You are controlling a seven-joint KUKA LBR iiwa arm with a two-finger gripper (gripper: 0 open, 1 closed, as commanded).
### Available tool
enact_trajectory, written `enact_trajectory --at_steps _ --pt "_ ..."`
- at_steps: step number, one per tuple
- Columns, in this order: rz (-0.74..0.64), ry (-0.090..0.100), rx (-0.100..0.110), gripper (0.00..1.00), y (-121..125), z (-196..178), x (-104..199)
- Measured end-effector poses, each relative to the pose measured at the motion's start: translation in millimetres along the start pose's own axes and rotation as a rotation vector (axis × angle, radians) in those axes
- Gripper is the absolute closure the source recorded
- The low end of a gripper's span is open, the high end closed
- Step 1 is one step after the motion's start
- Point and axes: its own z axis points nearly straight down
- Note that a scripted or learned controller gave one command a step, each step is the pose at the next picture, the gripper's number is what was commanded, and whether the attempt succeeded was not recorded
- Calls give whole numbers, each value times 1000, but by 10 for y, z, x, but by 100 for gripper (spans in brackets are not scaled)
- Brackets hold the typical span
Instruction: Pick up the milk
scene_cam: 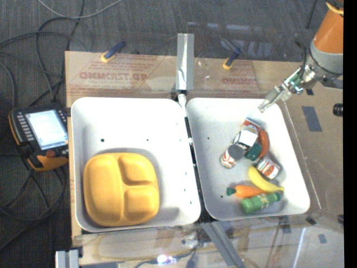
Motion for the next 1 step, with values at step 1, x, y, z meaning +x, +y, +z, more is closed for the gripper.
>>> enact_trajectory --at_steps 1 --pt "-55 1 1 0 100 871 -137"
